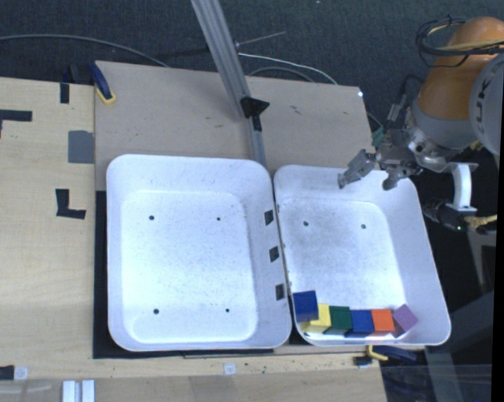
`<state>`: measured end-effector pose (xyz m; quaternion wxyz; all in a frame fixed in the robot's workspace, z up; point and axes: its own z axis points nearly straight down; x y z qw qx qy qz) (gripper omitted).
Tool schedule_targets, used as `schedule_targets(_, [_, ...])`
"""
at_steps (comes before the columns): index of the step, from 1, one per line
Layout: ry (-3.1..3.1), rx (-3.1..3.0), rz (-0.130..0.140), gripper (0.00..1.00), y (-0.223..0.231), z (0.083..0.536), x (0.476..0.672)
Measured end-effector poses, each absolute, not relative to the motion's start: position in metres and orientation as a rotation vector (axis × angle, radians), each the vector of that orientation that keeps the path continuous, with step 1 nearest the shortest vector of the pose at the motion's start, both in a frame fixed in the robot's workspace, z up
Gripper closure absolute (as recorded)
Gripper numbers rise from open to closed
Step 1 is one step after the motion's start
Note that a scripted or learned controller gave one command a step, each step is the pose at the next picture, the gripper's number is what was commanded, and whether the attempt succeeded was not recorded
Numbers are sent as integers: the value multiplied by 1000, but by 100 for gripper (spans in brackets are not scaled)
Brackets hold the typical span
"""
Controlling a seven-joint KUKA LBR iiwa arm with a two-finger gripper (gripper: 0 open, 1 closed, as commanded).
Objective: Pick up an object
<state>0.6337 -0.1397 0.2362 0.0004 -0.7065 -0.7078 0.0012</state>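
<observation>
We see two white bins, the left bin (187, 251) and the right bin (358, 251). Above the right bin's far rim hangs our gripper (371, 176), fingers spread, holding nothing. Coloured blocks (351, 319) line its near edge.

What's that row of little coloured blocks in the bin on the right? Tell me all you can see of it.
The row of blocks lies along the near rim of the right bin. There are two blue, one yellow, one green, one orange and one purple, small cubes with a matte look. They sit side by side, mostly touching; one blue block rests partly on the yellow. The tool is far from them, at the bin's far rim.
</observation>
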Motion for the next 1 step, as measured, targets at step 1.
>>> schedule_targets(1, [-2223,-2211,6,0,-83,189,614])
